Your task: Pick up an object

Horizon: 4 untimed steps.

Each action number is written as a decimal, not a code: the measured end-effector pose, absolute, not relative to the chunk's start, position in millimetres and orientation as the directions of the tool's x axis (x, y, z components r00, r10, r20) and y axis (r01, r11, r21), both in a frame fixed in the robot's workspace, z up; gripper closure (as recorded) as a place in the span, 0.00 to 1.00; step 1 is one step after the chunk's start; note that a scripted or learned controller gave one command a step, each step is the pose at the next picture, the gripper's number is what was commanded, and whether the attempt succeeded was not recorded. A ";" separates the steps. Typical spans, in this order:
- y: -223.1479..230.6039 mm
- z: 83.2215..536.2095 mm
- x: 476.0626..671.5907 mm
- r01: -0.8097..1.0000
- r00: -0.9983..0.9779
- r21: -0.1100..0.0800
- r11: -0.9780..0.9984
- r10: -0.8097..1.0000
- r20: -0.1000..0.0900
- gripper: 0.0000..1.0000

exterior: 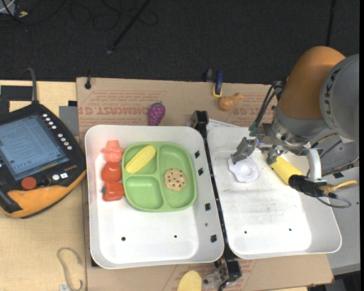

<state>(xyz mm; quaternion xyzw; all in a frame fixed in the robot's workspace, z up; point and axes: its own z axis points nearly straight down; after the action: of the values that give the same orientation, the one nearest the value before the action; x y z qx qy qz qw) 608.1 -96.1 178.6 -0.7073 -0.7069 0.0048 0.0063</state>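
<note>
My gripper [242, 154] hangs low over the back left part of the right bin [291, 235], reaching in from the right under the grey and orange arm. A small white, cup-like object [245, 173] lies on the bin floor just below and in front of the gripper, touching or nearly touching it. In the left bin [145, 241] sits a green divided plate [147, 194] that holds a yellow corn cob [139, 157] and a round cookie [175, 179]. Two red-orange toy pieces [111, 171] lie along the plate's left side.
Behind the bins on the cardboard lie a purple grape bunch [156, 113] and a small orange toy [229, 102]. A yellow object [190, 280] rests at the front edge. A teach pendant [30, 156] lies on the bench to the left.
</note>
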 end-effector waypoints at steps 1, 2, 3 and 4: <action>-96.4 187.1 611.1 1.000 -0.001 -0.002 0.001 1.000 0.001 0.00; -88.3 124.4 612.0 1.000 -0.003 -0.007 0.003 1.000 0.002 0.00; -84.9 85.2 611.6 1.000 -0.003 -0.005 0.003 1.000 0.001 0.00; -86.2 97.6 612.3 1.000 0.000 -0.002 0.000 1.000 0.001 1.00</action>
<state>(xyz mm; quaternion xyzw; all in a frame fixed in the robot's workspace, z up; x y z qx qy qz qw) 612.3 -86.2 97.6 -0.7072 -0.7070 0.0003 0.0014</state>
